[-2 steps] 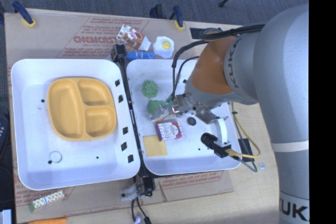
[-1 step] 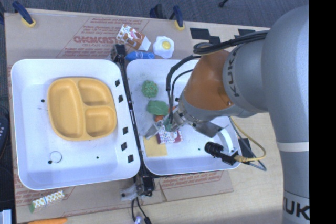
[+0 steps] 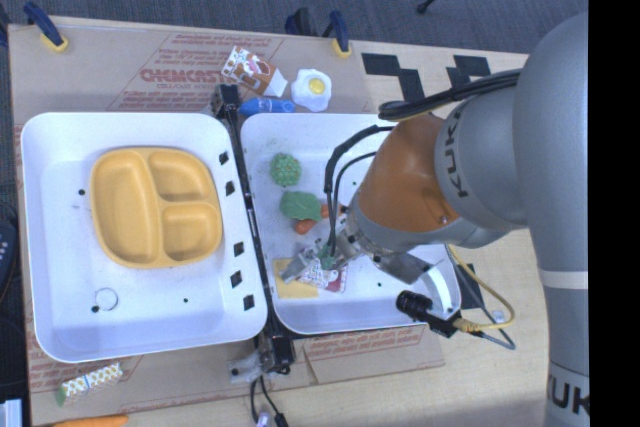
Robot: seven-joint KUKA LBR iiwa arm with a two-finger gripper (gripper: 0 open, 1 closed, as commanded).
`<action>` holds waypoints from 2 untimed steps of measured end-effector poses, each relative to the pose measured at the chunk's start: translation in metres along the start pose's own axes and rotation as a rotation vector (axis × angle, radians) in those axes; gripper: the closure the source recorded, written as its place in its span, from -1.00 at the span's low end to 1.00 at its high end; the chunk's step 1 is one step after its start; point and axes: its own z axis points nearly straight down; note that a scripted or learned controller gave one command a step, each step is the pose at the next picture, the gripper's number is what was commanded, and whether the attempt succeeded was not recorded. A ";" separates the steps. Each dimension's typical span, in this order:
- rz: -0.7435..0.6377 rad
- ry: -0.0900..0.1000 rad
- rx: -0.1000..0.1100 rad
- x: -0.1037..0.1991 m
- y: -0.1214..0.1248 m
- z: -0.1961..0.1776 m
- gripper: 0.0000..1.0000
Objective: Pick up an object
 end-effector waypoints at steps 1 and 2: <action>-0.153 -0.003 -0.002 -0.015 0.024 -0.001 -1.00; -0.090 -0.002 -0.002 -0.029 0.060 -0.001 -1.00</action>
